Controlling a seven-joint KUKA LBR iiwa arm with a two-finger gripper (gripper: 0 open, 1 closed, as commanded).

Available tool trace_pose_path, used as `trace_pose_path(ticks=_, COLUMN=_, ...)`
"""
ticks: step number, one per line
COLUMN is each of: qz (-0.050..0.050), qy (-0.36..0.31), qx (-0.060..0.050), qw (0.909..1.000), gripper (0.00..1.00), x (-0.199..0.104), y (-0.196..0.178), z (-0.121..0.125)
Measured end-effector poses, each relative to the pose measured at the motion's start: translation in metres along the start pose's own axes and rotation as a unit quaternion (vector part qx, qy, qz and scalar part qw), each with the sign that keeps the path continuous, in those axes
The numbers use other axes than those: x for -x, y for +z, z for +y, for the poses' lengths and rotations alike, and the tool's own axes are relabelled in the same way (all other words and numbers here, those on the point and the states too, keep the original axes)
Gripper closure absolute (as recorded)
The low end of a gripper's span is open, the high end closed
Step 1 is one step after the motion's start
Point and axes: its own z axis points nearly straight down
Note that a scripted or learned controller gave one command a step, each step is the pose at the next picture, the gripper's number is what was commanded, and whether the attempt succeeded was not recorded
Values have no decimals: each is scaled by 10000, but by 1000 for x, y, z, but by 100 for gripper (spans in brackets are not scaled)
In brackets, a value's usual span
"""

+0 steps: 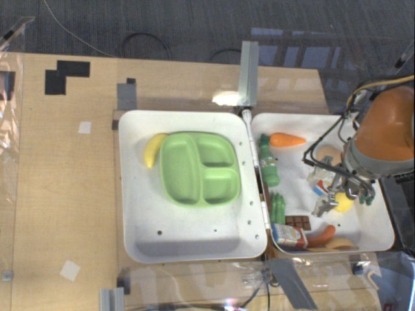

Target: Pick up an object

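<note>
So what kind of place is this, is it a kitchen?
Probably not a kitchen, more likely a robot lab. A robot arm reaches over two white bins on a wooden bench, with toy-like food such as a carrot.

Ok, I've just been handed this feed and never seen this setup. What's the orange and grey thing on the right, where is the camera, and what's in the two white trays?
You are looking down at a slant from one fixed camera above a wooden bench. The orange and grey shape is a robot arm reaching in from the right; its tool hangs low over the right bin. I cannot tell whether it holds anything.

The left bin contains a green divided plate with a yellow banana beside it.

The right bin holds a clutter of toy food: an orange carrot, green pieces along its left wall, a brown chocolate bar, a red-and-white packet, a sausage-like piece, and something yellow right by the tool.
</note>
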Motion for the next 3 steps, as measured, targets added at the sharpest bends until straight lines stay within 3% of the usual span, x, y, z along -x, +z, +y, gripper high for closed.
trace_pose_path(ticks=1, qz=-95, qy=-345, qx=-17, qw=9994, gripper=0, x=23, y=19, z=11)
trace_pose_path(ticks=2, qz=76, qy=-1348, qx=-8, qw=9908, gripper=0, x=117, y=20, z=16)
trace_pose_path(ticks=3, qz=-89, qy=-928, qx=-12, qw=9956, gripper=0, x=60, y=19, z=14)
